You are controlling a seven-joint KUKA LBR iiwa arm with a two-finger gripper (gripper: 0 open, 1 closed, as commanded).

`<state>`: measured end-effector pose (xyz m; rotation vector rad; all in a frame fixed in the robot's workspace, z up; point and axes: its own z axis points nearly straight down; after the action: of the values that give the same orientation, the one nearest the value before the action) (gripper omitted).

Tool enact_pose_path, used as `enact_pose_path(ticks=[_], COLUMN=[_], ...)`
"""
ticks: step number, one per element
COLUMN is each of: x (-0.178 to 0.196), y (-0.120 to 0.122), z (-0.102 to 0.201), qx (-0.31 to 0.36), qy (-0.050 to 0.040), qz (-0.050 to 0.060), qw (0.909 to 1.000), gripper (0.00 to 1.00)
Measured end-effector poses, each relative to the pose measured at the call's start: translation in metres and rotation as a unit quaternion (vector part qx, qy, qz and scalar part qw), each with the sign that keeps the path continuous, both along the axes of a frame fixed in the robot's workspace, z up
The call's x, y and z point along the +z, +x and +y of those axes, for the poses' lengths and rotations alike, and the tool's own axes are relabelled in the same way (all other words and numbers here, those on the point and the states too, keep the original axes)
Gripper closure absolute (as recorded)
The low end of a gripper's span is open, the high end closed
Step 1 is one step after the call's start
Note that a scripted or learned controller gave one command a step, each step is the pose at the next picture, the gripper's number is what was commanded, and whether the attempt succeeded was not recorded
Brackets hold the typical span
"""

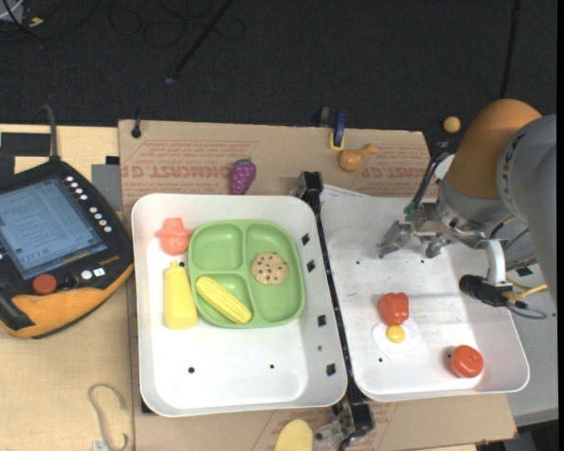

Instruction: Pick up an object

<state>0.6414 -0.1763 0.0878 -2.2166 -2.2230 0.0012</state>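
A: Camera view: the right bin [508, 369] is our landmark. The arm [508, 172] comes over its far right corner, and the gripper [412, 238] hangs above its far half with fingers spread apart, nothing between them.

B: Targets?

A: The red pepper [393, 306] lies at its middle, just nearer us than the gripper, touching a fried egg [396, 334]. A tomato [465, 361] sits in its near right corner.

B: I'd centre over the pepper, descend straight, and close across its narrow side, clear of the egg.
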Motion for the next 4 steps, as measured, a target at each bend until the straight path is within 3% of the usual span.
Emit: enact_pose_path(ticks=[1, 3, 4], x=[0.01, 0.111, 0.142], y=[0.0, 0.001, 0.001], z=[-0.001, -0.013, -0.014], qx=[0.0, -0.001, -0.002], qy=[0.0002, -0.0014, -0.0006], qz=[0.0, -0.003, -0.002], qw=[1.0, 1.0, 1.0], gripper=[1.0, 1.0, 1.0])
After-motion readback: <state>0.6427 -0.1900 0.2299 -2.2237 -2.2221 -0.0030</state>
